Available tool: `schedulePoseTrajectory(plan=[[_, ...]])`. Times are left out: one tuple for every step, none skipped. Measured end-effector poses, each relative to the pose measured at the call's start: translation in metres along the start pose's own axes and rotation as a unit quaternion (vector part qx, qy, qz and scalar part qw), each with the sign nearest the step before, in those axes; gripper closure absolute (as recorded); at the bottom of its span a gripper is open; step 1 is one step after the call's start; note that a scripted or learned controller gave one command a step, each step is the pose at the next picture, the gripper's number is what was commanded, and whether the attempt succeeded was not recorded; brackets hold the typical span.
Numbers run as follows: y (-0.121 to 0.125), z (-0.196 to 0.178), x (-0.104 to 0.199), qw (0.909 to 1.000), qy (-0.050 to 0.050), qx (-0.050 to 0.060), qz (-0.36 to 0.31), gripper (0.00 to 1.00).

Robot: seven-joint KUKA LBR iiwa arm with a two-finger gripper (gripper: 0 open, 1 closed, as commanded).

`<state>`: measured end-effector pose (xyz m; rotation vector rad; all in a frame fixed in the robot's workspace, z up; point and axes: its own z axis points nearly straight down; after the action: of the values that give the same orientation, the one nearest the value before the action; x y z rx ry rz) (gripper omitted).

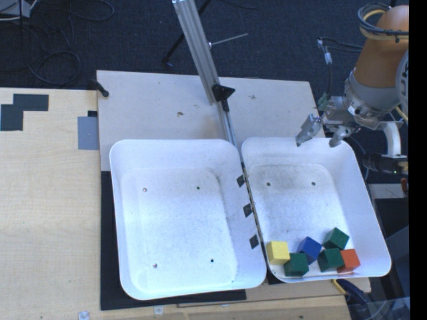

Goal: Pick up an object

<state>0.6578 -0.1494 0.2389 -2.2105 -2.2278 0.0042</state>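
Several small blocks lie clustered in the near corner of the right bin (353,179): a yellow block (278,251), a blue block (309,247), an orange block (348,259), and green blocks (337,237) among them. My gripper (321,133) hangs above the far rim of the right bin, well away from the blocks. Its two fingers are spread apart with nothing between them. The grey arm with its orange band (392,20) comes in from the upper right.
The left bin (127,179) sits beside the right one, joined by black clips along the shared rim. A slanted aluminium rail (200,49) rises behind the bins. Cables lie on the dark floor at the back.
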Motion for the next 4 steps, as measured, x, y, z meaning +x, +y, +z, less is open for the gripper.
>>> schedulePoseTrajectory(plan=[[-0.041,-0.021,0.039,1.0,0.001,0.0,0.002,0.0],[-0.068,-0.035,0.076,1.0,0.001,0.0,0.002,0.0],[-0.067,-0.034,0.074,1.0,0.0,0.0,0.005,0.0],[-0.073,0.021,0.129,1.0,0.001,0.003,0.002,0.0]])
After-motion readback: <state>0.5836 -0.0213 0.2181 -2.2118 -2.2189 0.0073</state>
